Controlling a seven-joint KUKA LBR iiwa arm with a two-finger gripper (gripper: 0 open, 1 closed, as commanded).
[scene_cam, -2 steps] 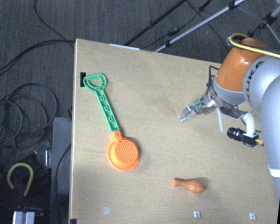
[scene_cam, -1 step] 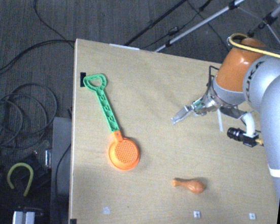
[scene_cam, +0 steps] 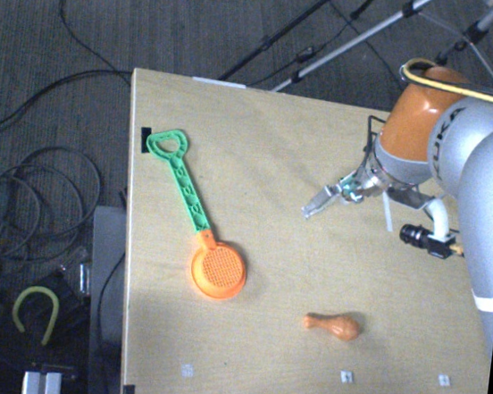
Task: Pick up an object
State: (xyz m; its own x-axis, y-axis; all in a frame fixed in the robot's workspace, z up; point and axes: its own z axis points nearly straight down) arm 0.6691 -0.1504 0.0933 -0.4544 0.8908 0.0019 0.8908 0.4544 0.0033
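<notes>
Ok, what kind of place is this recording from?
Probably a robotics lab or test cell: a robot arm works over a plain bench holding toy-like objects, with loose cables and tripod legs on grey carpet.

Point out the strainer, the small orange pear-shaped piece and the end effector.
strainer (scene_cam: pixel 217 270), camera view, on its orange mesh head.
small orange pear-shaped piece (scene_cam: pixel 338 325), camera view, on its rounded body.
end effector (scene_cam: pixel 315 206), camera view, at its fingertips.

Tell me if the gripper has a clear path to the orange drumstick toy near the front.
Probably yes. The gripper hangs above bare board, and nothing lies between it and the orange drumstick toy. The strainer sits well off to the side.
</notes>
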